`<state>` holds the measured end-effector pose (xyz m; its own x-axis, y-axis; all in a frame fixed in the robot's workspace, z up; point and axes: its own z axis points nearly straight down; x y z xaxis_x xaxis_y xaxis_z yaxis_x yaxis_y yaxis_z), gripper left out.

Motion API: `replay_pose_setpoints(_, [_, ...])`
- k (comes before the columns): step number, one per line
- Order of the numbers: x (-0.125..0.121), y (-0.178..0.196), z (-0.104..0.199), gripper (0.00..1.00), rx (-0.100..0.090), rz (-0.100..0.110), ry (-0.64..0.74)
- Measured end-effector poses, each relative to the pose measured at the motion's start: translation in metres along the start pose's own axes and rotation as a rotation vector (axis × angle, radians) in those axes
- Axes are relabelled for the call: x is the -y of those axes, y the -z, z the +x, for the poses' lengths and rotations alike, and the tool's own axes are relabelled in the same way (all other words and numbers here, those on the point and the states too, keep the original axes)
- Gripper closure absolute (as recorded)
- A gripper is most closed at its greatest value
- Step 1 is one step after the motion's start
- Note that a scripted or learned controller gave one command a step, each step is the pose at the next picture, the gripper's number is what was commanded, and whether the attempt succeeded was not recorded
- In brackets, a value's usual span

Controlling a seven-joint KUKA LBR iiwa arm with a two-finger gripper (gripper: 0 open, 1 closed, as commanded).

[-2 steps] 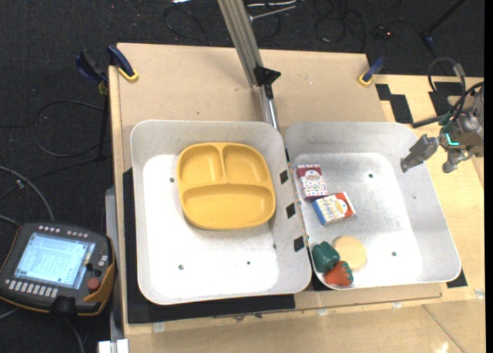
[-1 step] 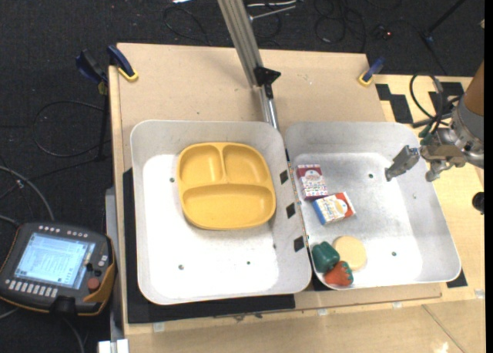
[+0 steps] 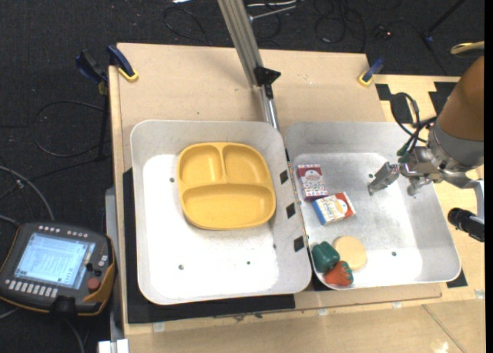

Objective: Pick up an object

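Note:
In the right bin (image 3: 408,251) lie several small items. A red and white carton (image 3: 311,180) is near the bin's left side, with a white, orange and blue box (image 3: 333,208) just below it. Toward the front sit a tan round disc (image 3: 350,250), a green piece (image 3: 324,253) and a red piece (image 3: 339,273), all close together. My gripper (image 3: 397,181) hovers over the bin's right half, to the right of the boxes. It is open, with nothing between its fingers.
The left bin (image 3: 154,251) holds a yellow divided plate (image 3: 226,186). A metal pole (image 3: 240,28) slants up from the ridge between the bins. A teach pendant (image 3: 54,265) lies off the bench at the lower left.

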<state>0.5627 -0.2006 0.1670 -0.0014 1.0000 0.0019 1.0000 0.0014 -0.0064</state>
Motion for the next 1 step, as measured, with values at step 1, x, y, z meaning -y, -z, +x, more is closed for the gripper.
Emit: replay_pose_setpoints(1, [0.0068, -0.052, 0.0093, 0.0, 0.0, -0.001, 0.0])
